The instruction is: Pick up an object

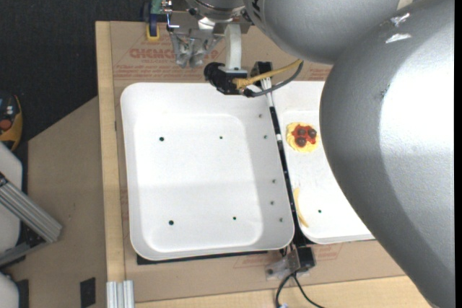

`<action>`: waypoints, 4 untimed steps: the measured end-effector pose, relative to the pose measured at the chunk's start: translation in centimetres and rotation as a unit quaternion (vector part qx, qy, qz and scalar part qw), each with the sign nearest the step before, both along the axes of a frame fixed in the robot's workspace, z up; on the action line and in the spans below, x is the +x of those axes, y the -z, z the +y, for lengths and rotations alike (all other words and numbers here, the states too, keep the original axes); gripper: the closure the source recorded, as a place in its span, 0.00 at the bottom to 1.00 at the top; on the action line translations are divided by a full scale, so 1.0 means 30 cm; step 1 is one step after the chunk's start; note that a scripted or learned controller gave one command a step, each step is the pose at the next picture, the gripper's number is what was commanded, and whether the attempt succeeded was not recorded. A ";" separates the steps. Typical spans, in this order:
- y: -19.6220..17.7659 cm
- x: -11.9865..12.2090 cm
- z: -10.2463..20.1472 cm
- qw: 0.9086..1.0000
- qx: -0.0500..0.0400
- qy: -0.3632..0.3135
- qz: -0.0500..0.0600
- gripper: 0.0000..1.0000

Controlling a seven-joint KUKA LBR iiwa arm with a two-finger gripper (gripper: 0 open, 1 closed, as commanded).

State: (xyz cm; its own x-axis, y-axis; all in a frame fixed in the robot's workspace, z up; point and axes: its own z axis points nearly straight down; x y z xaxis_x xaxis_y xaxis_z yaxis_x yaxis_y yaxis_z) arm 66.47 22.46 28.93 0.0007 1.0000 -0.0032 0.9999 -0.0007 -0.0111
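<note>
Bench: brown board is bearing two white bins.
Toy: yellow-red piece is lying in the right bin, near the divider.
Gripper: hovering beyond the left bin; jaw state cannot be told.
Advice: it is needing to travel over the toy, centre, then descend straight.

Left bin beside right bin, toy in right bin
</note>
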 end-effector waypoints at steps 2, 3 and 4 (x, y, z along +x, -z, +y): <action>-0.353 0.006 0.001 1.000 0.003 -0.001 -0.009 1.00; 0.090 0.000 0.000 1.000 0.000 0.000 0.000 1.00; -0.180 0.008 0.000 1.000 0.003 -0.001 -0.010 1.00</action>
